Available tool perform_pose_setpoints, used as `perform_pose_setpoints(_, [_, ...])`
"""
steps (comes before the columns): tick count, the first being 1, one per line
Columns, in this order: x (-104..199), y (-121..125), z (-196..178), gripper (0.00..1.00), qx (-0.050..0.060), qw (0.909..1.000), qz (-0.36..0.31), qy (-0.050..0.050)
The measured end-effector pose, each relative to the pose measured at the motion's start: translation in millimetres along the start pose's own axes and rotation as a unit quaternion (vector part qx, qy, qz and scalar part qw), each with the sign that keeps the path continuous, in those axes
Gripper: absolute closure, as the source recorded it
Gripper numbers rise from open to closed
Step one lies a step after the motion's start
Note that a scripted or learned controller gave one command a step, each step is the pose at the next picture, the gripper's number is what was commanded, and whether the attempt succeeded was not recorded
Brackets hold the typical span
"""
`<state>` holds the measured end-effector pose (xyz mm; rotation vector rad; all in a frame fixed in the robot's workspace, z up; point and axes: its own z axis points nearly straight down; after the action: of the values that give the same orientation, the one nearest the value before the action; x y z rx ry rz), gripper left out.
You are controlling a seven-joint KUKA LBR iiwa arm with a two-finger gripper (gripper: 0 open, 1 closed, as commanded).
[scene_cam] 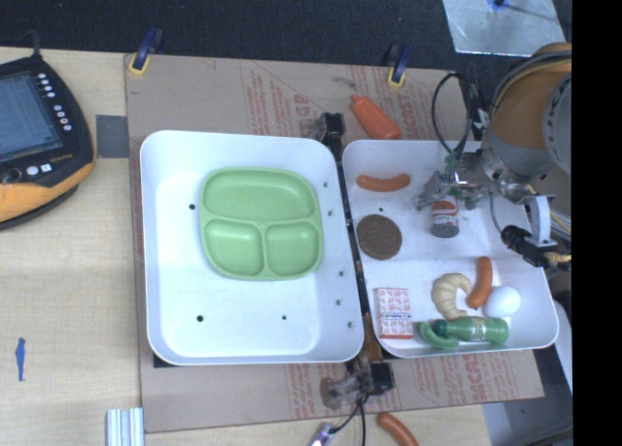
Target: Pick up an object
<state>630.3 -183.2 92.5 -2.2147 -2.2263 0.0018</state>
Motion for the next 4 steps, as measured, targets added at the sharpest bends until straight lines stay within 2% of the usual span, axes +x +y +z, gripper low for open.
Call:
perform_pose_setpoints(1, [16, -8, 0, 0.0, 0.001, 1.0, -0.001, 0.0])
perform_pose_setpoints(2, [-2, -3, 0, 0.0, -0.001, 1.0, 0.001, 0.0])
perform_pose_setpoints(3, [33, -12, 0, 0.0, 0.001, 1.0, -0.001, 0.0])
perform_pose_setpoints(4, [10, -6, 0, 0.0, 0.0, 1.0, 0.002, 0.0])
